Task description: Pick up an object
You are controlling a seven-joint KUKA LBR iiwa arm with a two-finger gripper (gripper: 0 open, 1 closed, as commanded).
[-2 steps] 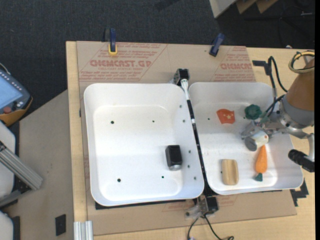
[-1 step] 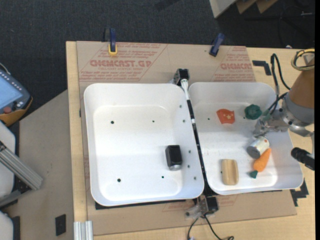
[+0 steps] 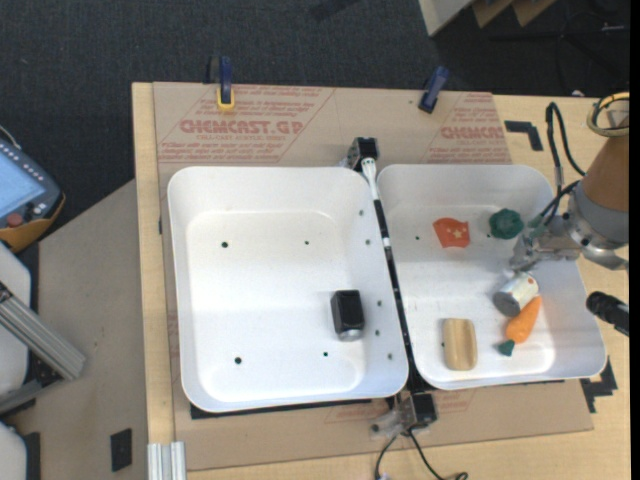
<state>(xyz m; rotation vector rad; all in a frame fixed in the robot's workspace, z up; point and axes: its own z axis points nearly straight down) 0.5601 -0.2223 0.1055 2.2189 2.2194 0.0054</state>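
The small grey-and-white cylindrical object (image 3: 517, 291) lies in my right white plastic bin (image 3: 480, 193), toward its right side, directly under my tool (image 3: 530, 253). Its upper end touches or sits just below the tool's tip, and I cannot tell whether the tool is gripping it or only resting above it; the tip is small and blurred against the white floor. Just below the cylinder, touching it, lies an orange carrot-shaped toy with a green end (image 3: 521, 323), tilted. To their left sits a tan wooden block (image 3: 459, 343), upright and rounded at the top. Higher up lie a red-orange flat piece (image 3: 451, 232) and a dark green round knobbly item (image 3: 505, 223), the green one near my tool.

My arm (image 3: 605, 193) comes in from the right edge, cut off there, its orange band and grey wrist bent down toward the bin.

The left white bin (image 3: 200, 198) holds a black boxy object (image 3: 347, 312) near its right wall. Both bins are smooth with rounded corners and rest on a brown printed cardboard sheet (image 3: 260, 118) covering the worktop, held by clamps at the far edge.
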